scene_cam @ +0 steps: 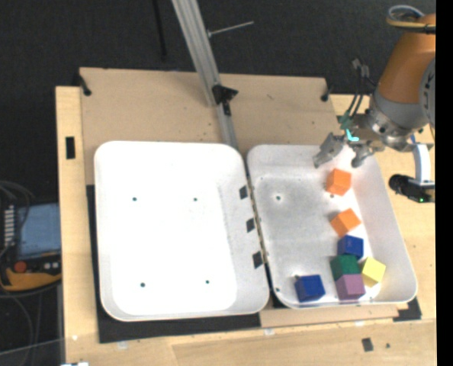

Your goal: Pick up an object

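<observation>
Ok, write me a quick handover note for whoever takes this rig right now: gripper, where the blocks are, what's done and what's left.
Gripper: open, holding nothing, poised over the far end of the right bin, just above the upper orange block.
Blocks: all in the right bin. Second orange block mid-bin; blue block, green block, yellow block and purple block clustered at the near right corner; another blue block apart to their left.
Done: nothing lifted yet.
Left: close on a block, probably the upper orange one, and lift it.
</observation>
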### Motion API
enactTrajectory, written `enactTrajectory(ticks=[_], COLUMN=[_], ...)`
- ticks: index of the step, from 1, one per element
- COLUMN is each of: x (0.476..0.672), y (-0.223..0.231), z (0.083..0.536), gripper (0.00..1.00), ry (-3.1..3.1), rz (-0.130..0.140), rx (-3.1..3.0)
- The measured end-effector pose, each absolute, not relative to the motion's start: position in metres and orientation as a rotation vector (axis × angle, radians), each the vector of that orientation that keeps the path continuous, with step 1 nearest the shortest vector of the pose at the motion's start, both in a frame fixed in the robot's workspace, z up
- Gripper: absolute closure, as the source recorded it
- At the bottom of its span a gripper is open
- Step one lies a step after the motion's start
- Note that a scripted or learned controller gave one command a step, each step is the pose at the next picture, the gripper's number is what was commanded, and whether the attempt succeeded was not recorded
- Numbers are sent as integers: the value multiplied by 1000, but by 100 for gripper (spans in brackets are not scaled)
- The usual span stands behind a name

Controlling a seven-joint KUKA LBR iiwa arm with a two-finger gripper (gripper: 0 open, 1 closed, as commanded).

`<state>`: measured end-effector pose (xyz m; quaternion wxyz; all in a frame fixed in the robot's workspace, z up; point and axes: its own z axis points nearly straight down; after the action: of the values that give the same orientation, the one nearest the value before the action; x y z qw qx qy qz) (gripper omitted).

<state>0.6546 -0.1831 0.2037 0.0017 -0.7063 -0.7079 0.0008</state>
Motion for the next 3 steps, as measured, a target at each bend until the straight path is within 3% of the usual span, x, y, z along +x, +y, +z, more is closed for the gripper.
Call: enactTrajectory(ticks=[1,2,3], x=[655,656,663], y=[-184,-186,-189], z=[207,144,128], gripper=[0,0,0], ry=[-2229,-2224,-2243], rz=[4,7,-16], rx=[-2218,-2217,-2233])
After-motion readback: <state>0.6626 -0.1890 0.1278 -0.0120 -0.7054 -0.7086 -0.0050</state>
